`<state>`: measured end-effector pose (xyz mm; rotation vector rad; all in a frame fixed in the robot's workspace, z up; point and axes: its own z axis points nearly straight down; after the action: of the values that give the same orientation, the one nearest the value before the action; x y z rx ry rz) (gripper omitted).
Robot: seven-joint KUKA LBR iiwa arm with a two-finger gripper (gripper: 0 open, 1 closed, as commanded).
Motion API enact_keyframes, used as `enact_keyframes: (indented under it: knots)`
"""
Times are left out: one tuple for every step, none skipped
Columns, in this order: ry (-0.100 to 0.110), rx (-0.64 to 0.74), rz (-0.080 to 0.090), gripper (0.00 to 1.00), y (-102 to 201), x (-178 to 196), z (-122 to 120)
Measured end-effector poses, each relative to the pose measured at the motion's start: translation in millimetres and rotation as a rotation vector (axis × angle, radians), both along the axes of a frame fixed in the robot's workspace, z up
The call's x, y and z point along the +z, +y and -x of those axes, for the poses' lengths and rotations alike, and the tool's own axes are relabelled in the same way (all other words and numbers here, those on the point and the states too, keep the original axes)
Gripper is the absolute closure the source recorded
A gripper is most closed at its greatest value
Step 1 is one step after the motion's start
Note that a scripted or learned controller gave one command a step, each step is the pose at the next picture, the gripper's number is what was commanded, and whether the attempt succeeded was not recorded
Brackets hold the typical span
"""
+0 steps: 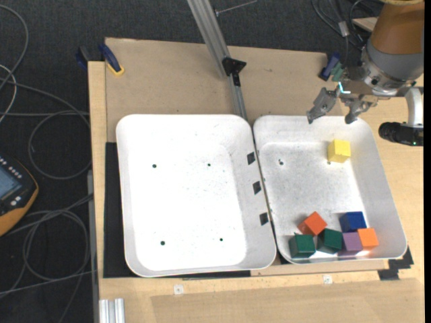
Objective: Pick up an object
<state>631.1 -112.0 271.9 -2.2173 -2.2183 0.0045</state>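
Gripper (335, 111) jaws spread, holding nothing, above right bin's (384, 180) far edge; in that bin: one yellow block (339, 150) alone near gripper, six blocks (333, 235) clustered at near edge.

Two bins sat side by side on the bench (168, 79), the left bin (135, 180) touching the right bin (384, 180). In the right bin, one block (339, 150) lay alone near the far edge, and a cluster of blocks (333, 237) crowded the near edge toward its right corner. The gripper (335, 113) hung over the right bin's far edge.
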Motion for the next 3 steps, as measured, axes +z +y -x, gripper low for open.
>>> enact_keyframes:
  knots:
    - [-0.005,0.001,0.001,0.00,0.0,2.9,-0.7]
    - [0.000,-0.001,0.001,0.00,-3.2,-41.8,5.6]
    - [0.002,0.000,0.000,0.00,5.0,-102.1,6.0]
